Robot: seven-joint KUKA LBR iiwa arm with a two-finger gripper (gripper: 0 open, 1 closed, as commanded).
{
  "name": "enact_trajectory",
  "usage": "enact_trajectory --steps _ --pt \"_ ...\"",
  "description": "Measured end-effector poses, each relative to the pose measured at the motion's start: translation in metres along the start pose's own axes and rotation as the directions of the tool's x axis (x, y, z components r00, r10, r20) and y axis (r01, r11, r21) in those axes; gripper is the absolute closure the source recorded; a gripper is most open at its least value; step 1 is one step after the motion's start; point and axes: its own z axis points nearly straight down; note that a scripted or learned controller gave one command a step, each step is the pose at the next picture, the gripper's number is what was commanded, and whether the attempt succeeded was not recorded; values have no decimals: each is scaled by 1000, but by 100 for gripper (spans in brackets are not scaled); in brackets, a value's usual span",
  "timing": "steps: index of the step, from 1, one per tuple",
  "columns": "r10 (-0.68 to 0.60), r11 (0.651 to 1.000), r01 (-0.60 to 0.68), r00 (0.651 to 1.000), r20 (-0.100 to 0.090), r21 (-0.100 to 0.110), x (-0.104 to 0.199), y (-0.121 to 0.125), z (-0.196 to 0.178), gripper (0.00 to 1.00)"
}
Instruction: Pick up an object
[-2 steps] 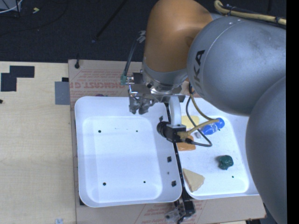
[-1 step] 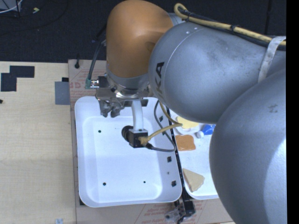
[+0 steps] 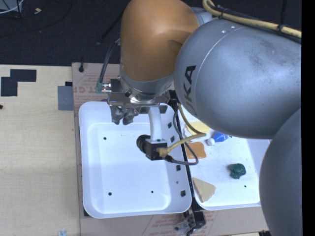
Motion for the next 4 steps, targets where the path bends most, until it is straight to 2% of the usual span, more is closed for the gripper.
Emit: enact_trajectory --steps 1,2,3,4 --pt "0 1000 0 1000 -1 -3 0 -18 -73 100" --pt "13 1000 -13 1000 3 0 -125 -47 -98 100" --pt "-3 1000 3 1000 5 14 -62 -46 18 100" --pt "4 1000 -4 1000 0 -6 -91 -30 -69 100"
